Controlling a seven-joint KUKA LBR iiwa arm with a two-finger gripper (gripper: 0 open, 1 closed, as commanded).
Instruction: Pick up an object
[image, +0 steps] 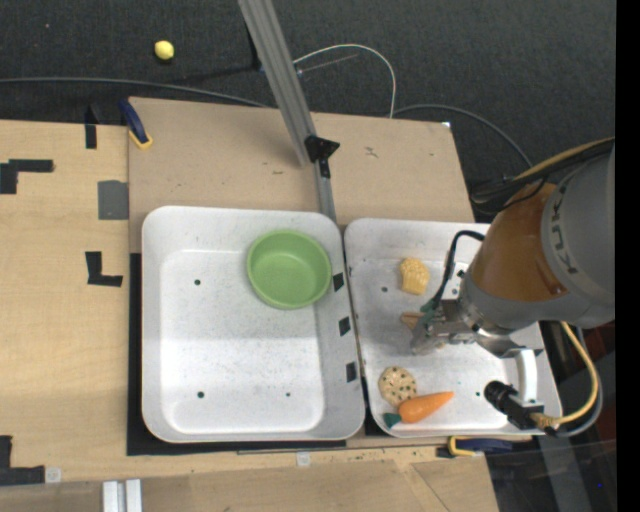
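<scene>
One orange carrot (424, 405) lies nearest the camera, at the front edge of the right bin (372, 250), with its green end pointing to the bin's front left corner. Just behind it, almost touching, is one round speckled cookie (398, 383). One yellow lumpy piece (414, 275) lies further back in the same bin, near the middle, well apart from the cookie.

The end effector (428, 330) is low over the right bin, between the yellow piece and the cookie, and its dark fingers point toward the bin's left wall. Whether they are released or clenched I cannot tell, and I see no object between them. The grey arm with the orange band (510, 255) covers the right side of this bin.

In the left bin (160, 330) there is one green bowl (289, 268), upright, near the back right corner, close to the wall shared by the two bins.

On the dark floor beyond the back left part of the counter (60, 200) lies one small yellow ball (164, 49).
</scene>
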